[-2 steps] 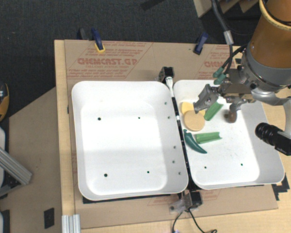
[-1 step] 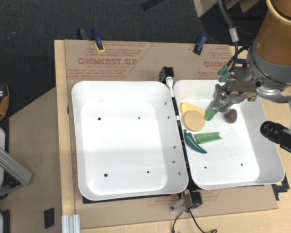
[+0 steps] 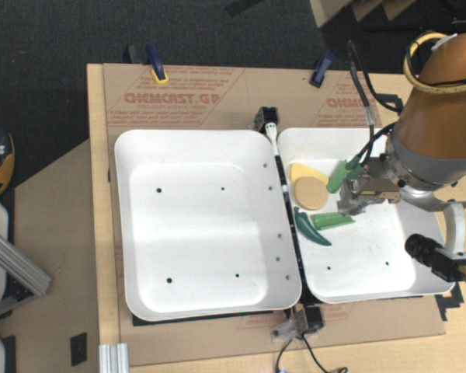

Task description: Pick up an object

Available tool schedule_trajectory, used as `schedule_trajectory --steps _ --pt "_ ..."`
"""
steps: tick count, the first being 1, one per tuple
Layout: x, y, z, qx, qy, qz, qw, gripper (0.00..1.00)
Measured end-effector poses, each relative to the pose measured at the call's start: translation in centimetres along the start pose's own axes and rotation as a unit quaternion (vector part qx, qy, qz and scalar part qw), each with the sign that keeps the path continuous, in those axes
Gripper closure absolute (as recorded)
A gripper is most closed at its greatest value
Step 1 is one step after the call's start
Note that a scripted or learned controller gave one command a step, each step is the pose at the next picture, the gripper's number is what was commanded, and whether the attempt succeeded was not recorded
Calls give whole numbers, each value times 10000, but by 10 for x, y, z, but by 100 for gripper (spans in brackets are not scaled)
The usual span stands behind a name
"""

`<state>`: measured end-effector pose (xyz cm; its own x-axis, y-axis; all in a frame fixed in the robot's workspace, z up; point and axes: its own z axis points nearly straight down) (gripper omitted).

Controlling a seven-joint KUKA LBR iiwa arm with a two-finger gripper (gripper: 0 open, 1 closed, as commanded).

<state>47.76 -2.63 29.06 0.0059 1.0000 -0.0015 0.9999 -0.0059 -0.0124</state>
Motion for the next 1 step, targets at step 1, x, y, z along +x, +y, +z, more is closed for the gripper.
schedule_trajectory --steps 1 --pt "29 34 -74 -116 7 -52 9999 100"
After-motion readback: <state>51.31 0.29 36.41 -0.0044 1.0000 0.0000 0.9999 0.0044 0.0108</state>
